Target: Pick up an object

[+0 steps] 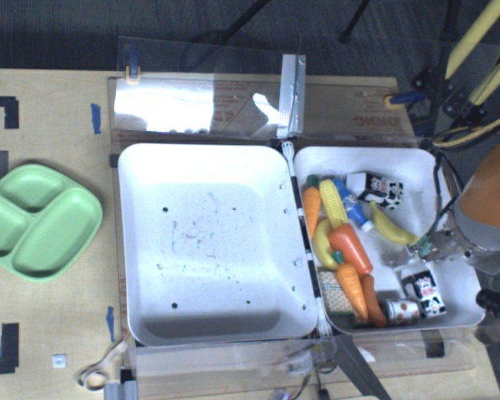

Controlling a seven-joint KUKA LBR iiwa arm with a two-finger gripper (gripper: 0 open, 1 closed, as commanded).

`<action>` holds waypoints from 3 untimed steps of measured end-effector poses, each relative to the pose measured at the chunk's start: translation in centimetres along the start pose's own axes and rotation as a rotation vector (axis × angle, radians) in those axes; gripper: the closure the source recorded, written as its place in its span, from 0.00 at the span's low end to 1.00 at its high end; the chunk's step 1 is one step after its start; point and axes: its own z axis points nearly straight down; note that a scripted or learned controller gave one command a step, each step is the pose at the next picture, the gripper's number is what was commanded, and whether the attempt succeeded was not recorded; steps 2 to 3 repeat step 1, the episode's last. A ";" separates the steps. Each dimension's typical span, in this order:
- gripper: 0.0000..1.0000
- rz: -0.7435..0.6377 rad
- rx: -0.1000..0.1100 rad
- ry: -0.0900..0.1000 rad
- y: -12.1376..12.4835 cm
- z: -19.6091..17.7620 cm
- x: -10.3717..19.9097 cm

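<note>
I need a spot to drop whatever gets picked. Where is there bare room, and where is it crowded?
The left bin has a bare floor between its four walls. The right bin is crowded: carrots, corn and a banana pile against its left wall.

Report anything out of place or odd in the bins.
All the toys are crammed into the right bin, heaped along its left wall: carrots, corn, a banana. A small can lies on its side.

Toys gathered in the right bin (417,161).
Along its left wall lie an orange carrot (311,207), a corn cob (332,204), an orange-red pepper (352,249) and a second carrot (351,291); a banana (391,226) lies mid-bin, two black-and-white cow toys (384,189) (425,292) apart, a small can (402,310) near the front wall.
</note>
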 end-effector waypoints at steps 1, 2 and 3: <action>1.00 -0.133 0.007 0.003 5.7 -10.3 3.2; 1.00 -0.133 0.007 0.003 5.7 -10.3 3.2; 1.00 -0.133 0.007 0.003 5.7 -10.3 3.2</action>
